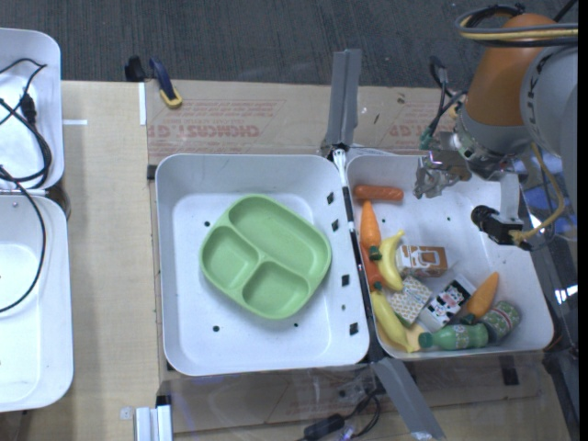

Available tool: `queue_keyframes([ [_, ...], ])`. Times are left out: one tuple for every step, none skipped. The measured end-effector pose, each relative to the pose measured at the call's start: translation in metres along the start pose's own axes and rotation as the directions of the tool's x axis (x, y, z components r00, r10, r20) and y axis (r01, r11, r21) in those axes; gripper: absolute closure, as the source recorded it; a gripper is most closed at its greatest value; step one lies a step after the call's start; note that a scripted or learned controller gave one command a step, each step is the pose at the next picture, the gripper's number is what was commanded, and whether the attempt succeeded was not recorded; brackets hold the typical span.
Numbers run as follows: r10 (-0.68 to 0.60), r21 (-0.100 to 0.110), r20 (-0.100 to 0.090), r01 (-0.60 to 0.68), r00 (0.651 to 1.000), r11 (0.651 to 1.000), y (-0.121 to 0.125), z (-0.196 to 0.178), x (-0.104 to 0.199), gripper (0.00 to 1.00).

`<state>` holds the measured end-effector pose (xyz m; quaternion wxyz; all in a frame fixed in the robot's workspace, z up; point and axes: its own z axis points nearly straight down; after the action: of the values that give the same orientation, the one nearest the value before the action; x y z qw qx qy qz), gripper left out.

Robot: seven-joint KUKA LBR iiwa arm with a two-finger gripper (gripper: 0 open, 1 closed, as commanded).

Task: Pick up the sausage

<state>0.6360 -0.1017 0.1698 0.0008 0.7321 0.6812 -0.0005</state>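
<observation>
The sausage (pixel 378 192) is a short reddish-orange link lying flat near the back left corner of the right bin (pixel 524 274). My gripper (pixel 428 181) hangs above the back of that bin, a short way to the right of the sausage and apart from it. Nothing shows between its fingers, which point down toward the bin floor.
The left bin (pixel 184 265) holds a green divided plate (pixel 265 256). In the right bin lie a carrot (pixel 369 225), two bananas (pixel 393 263), a small carton (pixel 424 261), a second carrot (pixel 483 294), a green bottle (pixel 459 337) and a can (pixel 501 319).
</observation>
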Motion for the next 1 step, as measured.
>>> queue_keyframes([
  [0.000,0.001,0.000,0.000,1.000,1.000,-0.0003,0.0006,0.0000,0.00],
])
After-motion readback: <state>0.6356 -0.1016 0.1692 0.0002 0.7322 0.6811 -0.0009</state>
